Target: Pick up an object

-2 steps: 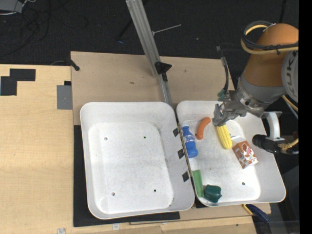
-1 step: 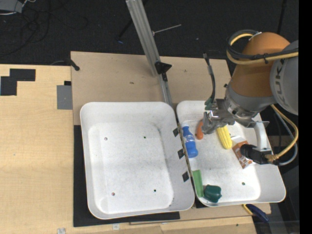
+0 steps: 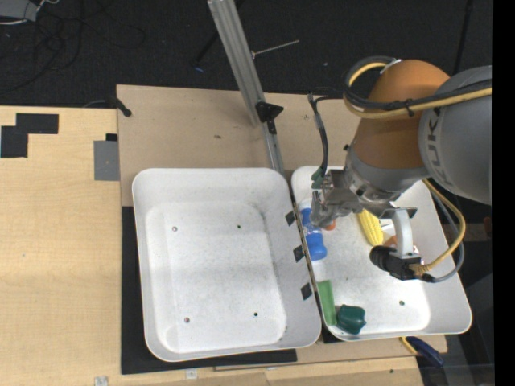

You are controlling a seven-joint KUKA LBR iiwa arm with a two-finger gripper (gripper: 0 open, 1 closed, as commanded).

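Arm [image 3: 398, 119]: grey with an orange band, reaching in from the right and bent down over the right bin.
Tool [image 3: 324, 210]: low in the right bin, near its left wall and just above the blue thing. From this slant it cannot be told whether it is wide or narrow. Nothing is seen held in it.
Right bin [image 3: 451, 316]: white and shallow; it carries all the loose things listed here.
Left bin [image 3: 209, 215]: white and shallow, set against the right bin along the shared wall.
Table [image 3: 56, 215]: pale wood, bearing both bins.
Blue thing [image 3: 315, 246]: small and lying close against the right bin's left wall, just under the tool. Judged the likeliest thing to be picked.
Blue thing, handling: probably light, stiff plastic with a smooth skin, so it may slip or roll under a poor pinch. It does not look fragile.
Blue thing, hold: best taken across its narrow width near the middle. The wall beside it leaves little room on that side, so a grip in line with the wall looks safer.
Yellow thing [image 3: 370, 228]: long, lying near the middle of the right bin, to the right of the tool and apart from the blue thing.
Green stick [image 3: 326, 297]: slim, lying along the same wall, nearer the camera than the blue thing.
Dark green lump [image 3: 352, 318]: at the near end of the right bin, just beside the green stick's end.
Risk: the tool may strike the wall or nudge the blue thing away.
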